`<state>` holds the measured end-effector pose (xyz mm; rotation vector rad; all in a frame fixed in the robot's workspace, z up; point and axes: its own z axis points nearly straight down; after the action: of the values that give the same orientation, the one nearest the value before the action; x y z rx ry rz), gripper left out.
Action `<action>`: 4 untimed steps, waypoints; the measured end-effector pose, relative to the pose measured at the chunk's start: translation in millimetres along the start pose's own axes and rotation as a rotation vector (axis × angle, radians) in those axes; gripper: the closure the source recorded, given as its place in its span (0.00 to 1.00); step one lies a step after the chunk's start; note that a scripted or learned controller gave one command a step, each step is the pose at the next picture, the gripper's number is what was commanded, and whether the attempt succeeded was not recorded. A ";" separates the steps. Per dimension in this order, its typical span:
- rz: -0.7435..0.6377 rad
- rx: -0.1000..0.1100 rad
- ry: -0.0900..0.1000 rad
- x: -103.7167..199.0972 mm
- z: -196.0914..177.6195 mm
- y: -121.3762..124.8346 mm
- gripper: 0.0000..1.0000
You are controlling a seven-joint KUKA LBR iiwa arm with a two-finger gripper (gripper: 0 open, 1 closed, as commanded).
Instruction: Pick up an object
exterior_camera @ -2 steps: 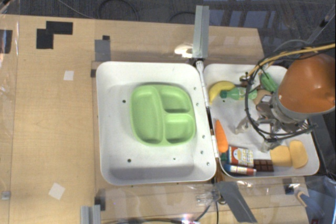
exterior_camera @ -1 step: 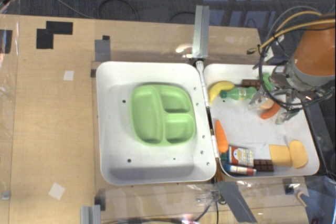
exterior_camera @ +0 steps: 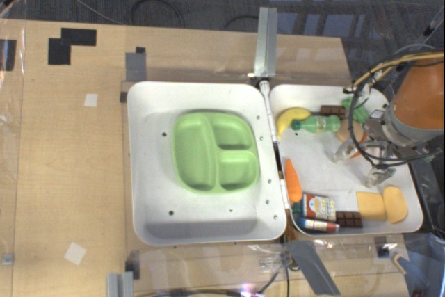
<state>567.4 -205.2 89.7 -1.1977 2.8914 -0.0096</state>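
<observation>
A: What's on the table (exterior_camera: 69, 170)?
B: 2 white bins side by side. Left bin (exterior_camera: 149, 212) has a green divided plate (exterior_camera: 214, 151) w/ 3 compartments, lying about mid-bin.
A: And the right bin (exterior_camera: 327, 184)?
B: Several things. Banana (exterior_camera: 290, 117) at the top left, touching a green bottle (exterior_camera: 316, 124) that lies on its side just right of it. A dark chocolate bar (exterior_camera: 332, 110) just above the bottle. Carrot (exterior_camera: 293, 181) along the left wall, pointing up-down. Small juice carton (exterior_camera: 319, 206) in the bottom left, w/ a red marker (exterior_camera: 318, 224) below it and a 2nd dark bar (exterior_camera: 350, 220) just right of the marker. Yellow sponge block (exterior_camera: 370, 204) and a round yellow piece (exterior_camera: 395, 204) at the bottom right, touching each other.
A: Where's the arm (exterior_camera: 417, 97)?
B: In from the right, orange band over the bin's upper right part. The jaws (exterior_camera: 361, 158) hang over the right-centre of the right bin, above the sponge block, right of the bottle.
A: State of the jaws?
B: Metal fingers (exterior_camera: 344, 151) look spread apart, nothing btw them. No object is lifted; all lie on the bin floor
</observation>
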 end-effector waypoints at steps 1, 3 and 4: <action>-0.080 0.003 -0.001 -29.3 -0.5 15.8 0.00; -0.005 0.008 -0.014 -105.8 -13.8 -15.9 1.00; -0.165 0.014 -0.004 -60.4 -196.5 -66.2 1.00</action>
<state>654.3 -209.0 287.4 -1.4280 2.7749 -0.0295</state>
